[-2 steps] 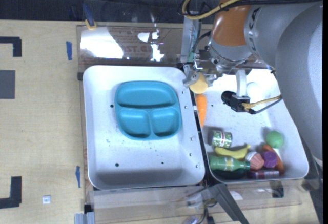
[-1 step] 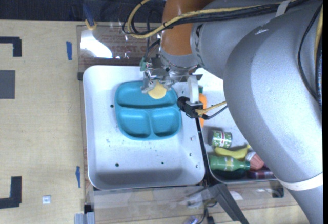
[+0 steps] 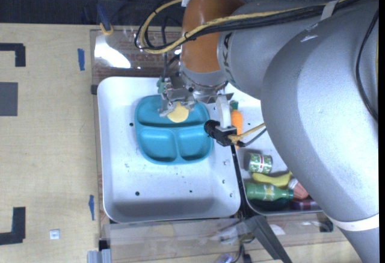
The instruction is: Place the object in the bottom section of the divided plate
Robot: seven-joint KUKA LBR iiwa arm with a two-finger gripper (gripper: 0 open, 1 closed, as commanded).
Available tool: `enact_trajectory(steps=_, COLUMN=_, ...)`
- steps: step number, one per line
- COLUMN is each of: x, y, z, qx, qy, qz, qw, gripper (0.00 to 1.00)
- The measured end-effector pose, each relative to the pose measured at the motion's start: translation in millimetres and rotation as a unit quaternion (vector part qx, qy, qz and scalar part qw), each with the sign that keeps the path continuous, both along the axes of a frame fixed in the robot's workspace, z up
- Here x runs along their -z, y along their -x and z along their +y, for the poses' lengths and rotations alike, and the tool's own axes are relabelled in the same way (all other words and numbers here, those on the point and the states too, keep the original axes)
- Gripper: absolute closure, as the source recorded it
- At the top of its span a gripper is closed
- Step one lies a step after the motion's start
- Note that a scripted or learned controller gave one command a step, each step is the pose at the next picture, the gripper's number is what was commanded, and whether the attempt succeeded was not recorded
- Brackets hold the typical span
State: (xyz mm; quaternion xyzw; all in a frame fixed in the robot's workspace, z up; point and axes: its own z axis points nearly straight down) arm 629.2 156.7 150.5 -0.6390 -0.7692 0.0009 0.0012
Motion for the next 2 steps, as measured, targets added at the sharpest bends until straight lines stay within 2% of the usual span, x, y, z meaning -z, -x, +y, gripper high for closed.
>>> enact_trajectory(steps=1, x=0.2, y=0.0, z=-0.1, qx=0.000, qy=0.0001, qz=0.000, qw=1.0000, gripper=0.00)
enact_trajectory(steps=2, x=-25.6, y=-29.4, z=27.1, qx=0.082, qy=-0.0002, qz=-0.003, qw=0.9966, gripper=0.00)
